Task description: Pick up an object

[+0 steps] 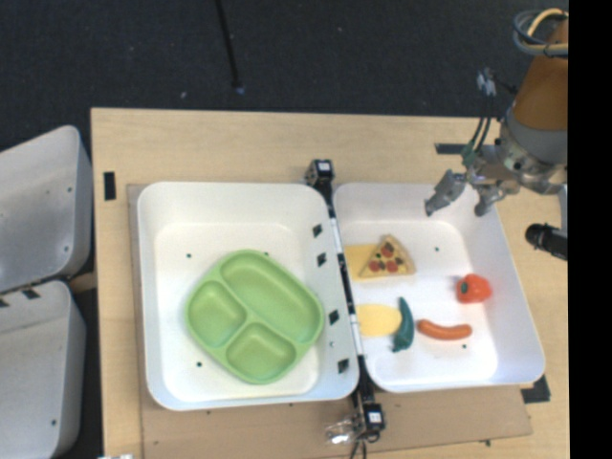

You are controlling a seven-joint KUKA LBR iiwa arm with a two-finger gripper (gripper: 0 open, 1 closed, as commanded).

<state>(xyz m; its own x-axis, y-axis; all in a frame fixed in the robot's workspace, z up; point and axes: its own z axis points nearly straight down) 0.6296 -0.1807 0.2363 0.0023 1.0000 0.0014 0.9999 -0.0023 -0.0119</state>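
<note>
The right bin (497, 347) holds a pizza slice (385, 257), a red-orange tomato (473, 289), an orange sausage (445, 330), a dark green pepper (404, 325) and a yellow piece (376, 319). My gripper (465, 196) hangs above the bin's far edge, at the upper right, with its two grey fingers spread apart and nothing between them. It is well clear of the toys, the nearest being the pizza slice, below and to its left.
The left bin (158, 256) holds a green divided plate (253, 316). A black clip-like bracket (320, 172) sits at the far end of the seam between the bins. White chairs (38, 228) stand left of the bench.
</note>
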